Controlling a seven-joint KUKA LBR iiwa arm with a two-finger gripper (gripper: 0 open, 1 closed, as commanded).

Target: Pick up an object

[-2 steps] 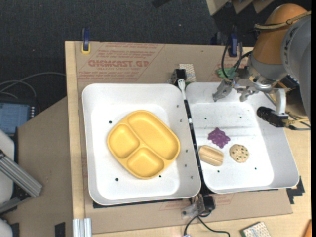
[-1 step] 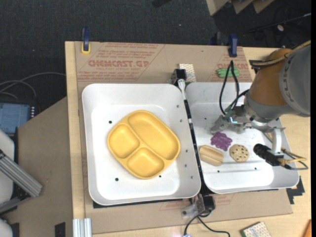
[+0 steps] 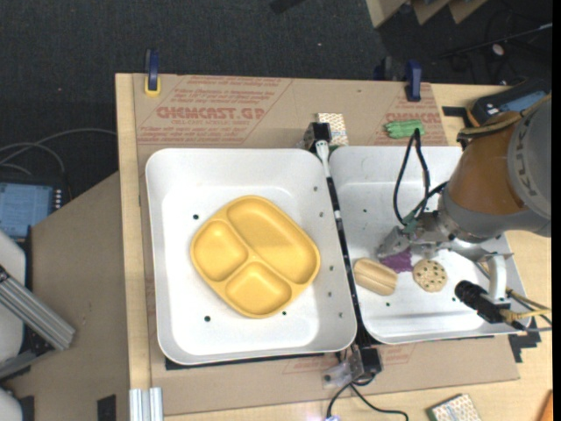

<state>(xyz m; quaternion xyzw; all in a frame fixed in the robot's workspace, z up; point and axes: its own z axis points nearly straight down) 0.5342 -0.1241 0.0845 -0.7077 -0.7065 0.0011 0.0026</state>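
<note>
Bench [image 3: 219,103]: one, brown board, printed lettering along its 12 o'clock edge, two clamps there, one blue and yellow [image 3: 152,75], one blue [image 3: 412,81].

Bins: two, white, shallow, side by side and touching along their shared edge. Left bin [image 3: 166,235] holds one item. Right bin [image 3: 368,182] holds three items and the tool end of the arm.

Arm [image 3: 491,174]: one, grey with an orange band, entering from 3 o'clock and reaching down into the right bin. One black cable loops from it toward 12 o'clock.

Plate [image 3: 254,254]: one, yellow, three compartments, lying flat at the centre of the left bin, clear of the walls.

Gripper [image 3: 410,239]: one, low over the right bin's centre, among the small items. Whether it is spread or closed cannot be told; the wrist covers it.

Small items, right bin, three in all:
- One tan roll [image 3: 375,276], at 7 o'clock from the gripper, near the shared edge.
- One round cracker [image 3: 429,274] with dark dots, at 5 o'clock from the gripper, just beside the roll.
- One purple piece [image 3: 396,260], between roll and cracker, directly under the gripper, partly hidden; contact cannot be judged.

One green object [image 3: 403,130] lies on the bench at 12 o'clock of the right bin.
</note>
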